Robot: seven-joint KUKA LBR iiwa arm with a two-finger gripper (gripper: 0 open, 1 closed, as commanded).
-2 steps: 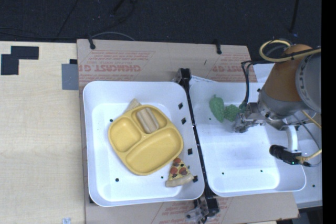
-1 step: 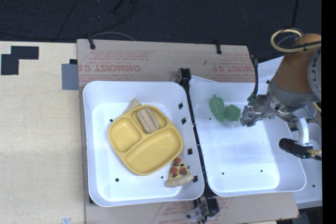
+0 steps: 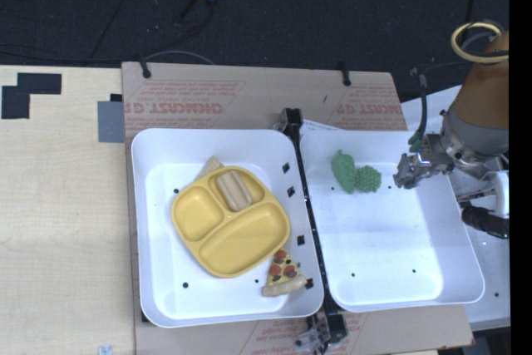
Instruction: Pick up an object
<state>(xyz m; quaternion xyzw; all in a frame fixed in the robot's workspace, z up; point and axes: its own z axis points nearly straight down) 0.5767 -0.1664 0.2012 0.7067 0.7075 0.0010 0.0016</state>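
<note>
The end effector (image 3: 407, 170) hangs over the right bin's (image 3: 432, 295) far right side, and from here I can't tell its state. Just left of it a green toy vegetable (image 3: 353, 175) lies flat on the bin floor. It looks light, slightly soft and lumpy. Its long axis runs far-left to near-right, so a pinch across the narrower far-left lobe seems safest.

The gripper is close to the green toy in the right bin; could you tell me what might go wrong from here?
1. The gripper sits beside the green broccoli-like toy, not over it, so closing now would likely catch nothing.
2. The toy is small and lumpy; fingers may push it aside instead of pinching it.
3. The gripper is low near the right bin's far wall, so sideways travel might bump it.
</note>
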